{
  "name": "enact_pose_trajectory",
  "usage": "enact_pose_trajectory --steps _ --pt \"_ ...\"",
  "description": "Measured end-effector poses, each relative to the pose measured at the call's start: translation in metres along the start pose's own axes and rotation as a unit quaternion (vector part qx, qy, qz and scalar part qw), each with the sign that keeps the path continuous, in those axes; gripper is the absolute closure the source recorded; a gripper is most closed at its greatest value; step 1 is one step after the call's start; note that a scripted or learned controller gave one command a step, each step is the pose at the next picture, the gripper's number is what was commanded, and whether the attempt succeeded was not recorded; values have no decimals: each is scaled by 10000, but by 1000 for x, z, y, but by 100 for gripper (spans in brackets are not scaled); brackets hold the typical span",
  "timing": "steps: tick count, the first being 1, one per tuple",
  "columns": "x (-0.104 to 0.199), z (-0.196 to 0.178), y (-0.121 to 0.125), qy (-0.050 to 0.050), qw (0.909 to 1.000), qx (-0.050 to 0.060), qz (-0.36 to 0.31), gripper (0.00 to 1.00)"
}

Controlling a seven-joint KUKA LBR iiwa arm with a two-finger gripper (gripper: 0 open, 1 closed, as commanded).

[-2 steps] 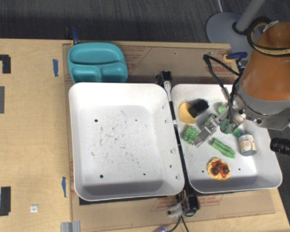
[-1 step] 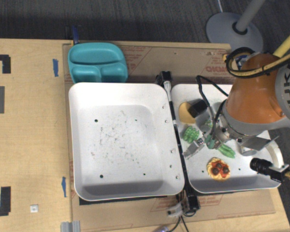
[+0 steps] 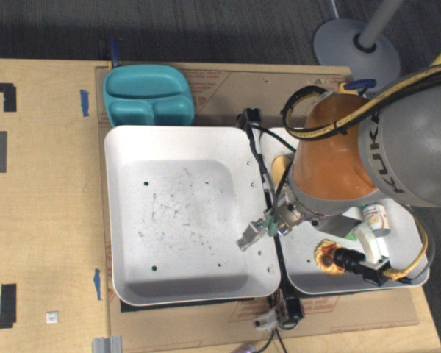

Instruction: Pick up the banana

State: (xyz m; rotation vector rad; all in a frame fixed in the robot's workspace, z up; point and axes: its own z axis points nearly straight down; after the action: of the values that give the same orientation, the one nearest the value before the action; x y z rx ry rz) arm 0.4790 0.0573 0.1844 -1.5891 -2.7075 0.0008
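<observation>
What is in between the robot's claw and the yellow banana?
In the camera view, black cables run between the gripper and the banana, over the bins' white rims.

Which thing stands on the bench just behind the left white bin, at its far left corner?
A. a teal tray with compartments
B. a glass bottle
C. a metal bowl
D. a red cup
A: a teal tray with compartments lies on the bench right behind the far edge of the left white bin.
</observation>
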Motion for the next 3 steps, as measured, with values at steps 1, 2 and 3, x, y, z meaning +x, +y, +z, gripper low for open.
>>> enact_pose_trajectory --steps 1,2,3 --pt "24 52 15 -2 9983 -35 -579 0" --pt "78 98 45 -16 9997 -16 238 0" --pt "82 67 80 -11 9971 -13 762 0"
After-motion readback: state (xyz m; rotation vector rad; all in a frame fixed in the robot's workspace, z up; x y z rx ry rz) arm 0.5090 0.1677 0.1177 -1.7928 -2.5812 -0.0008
